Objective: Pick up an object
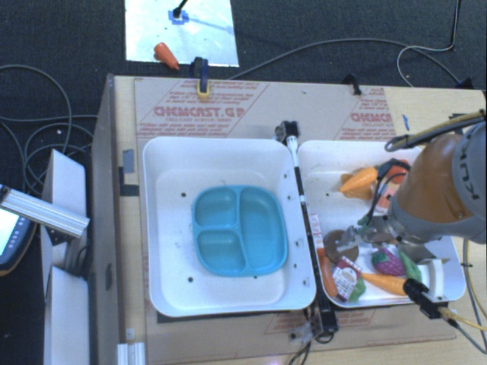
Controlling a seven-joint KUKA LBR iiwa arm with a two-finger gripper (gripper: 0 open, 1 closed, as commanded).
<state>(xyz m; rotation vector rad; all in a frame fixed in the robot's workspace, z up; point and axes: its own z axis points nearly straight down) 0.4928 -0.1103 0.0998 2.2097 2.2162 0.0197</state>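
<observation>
The right bin (327, 158) holds several small objects. An orange toy (359, 181) lies near its back, a carrot (384, 282) near the front wall, and a red-and-white packet (345, 277) at the front left. A purple piece (389, 262) sits beside a green one (411, 269). My gripper (351, 239) hangs low over the left half of this bin, just above the packet and next to a round brownish piece (333, 242). The arm's grey and orange body hides the bin's right side.
In the left bin (163, 204) lies a blue divided plate (238, 230). A black bar (303, 204) runs along the wall between the bins. Cables lie on the dark floor around the bench.
</observation>
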